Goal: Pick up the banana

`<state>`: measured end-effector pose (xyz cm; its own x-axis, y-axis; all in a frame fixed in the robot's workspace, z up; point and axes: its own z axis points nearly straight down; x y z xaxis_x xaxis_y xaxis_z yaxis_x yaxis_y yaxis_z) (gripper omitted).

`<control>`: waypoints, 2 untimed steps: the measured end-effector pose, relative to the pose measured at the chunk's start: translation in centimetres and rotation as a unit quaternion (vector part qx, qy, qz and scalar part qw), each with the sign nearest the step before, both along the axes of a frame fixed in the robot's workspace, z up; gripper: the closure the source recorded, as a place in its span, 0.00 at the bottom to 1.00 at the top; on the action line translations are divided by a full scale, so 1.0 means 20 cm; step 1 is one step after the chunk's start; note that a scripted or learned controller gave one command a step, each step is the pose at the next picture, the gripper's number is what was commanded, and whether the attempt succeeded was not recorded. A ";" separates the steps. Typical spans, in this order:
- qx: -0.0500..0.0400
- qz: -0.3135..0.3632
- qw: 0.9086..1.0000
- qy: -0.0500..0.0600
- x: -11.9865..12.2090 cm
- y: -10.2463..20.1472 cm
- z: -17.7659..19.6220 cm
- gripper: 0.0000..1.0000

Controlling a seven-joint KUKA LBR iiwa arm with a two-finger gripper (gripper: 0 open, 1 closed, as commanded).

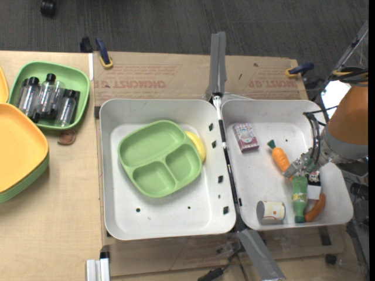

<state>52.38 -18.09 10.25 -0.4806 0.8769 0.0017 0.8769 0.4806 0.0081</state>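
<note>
Camera view puts the claw (303, 167) down low in the right bin (258, 113), so start there. You see it among the toy food: the green bottle (299, 196) sits just under it, the carrot (280, 157) is just beside it on the left, and a reddish sausage (316, 206) lies by the bottle. You cannot tell if the claw is open or closed, because it is small and mixed up with those things. You cannot see anything held in it.

Now look across to the left bin (117, 215). The banana (198, 145) is there, well apart from the claw. Most of it hides under the rim of the green tray (159, 165), and a yellow curved bit peeks out on the tray's right side. You cannot tell which way its long side runs. The claw would need to travel left, over the wall between the bins, to reach it.
</note>
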 end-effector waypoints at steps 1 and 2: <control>-0.002 -0.272 0.962 -0.003 -0.10 0.13 0.13 1.00; -0.003 -0.193 0.981 0.005 0.15 0.09 0.48 1.00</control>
<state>55.37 -16.26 19.83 -0.1136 0.9935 -0.0007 0.9935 0.1136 -0.0024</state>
